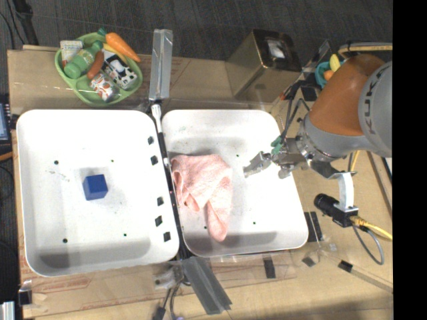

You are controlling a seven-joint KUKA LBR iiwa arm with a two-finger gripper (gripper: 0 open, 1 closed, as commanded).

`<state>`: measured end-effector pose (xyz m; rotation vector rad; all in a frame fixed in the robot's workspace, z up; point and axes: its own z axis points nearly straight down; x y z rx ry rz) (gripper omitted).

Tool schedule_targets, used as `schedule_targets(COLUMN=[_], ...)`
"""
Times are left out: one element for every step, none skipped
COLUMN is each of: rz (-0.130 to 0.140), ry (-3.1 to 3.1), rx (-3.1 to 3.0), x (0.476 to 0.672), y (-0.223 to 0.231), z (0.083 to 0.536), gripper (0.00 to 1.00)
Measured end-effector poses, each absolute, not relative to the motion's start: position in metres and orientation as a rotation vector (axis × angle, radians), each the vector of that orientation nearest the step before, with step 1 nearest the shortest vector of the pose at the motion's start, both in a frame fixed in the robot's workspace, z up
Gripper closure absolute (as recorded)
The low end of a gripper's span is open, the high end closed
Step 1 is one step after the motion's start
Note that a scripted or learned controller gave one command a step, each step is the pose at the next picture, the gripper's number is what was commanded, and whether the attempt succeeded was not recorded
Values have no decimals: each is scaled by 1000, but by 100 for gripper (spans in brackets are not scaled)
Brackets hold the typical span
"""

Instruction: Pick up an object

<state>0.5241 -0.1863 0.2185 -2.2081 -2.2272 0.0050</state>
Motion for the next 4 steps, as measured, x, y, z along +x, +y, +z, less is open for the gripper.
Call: schedule_targets(rz=[-1, -4, 2, 1], ry=[-2358, -2409, -2490, -2563], rx=[-2076, -2022, -1922, -1828], x=[557, 596, 595, 576], y=[-157, -133, -106, -100], z=[100, 95, 95, 95], gripper=[0, 0, 0, 0])
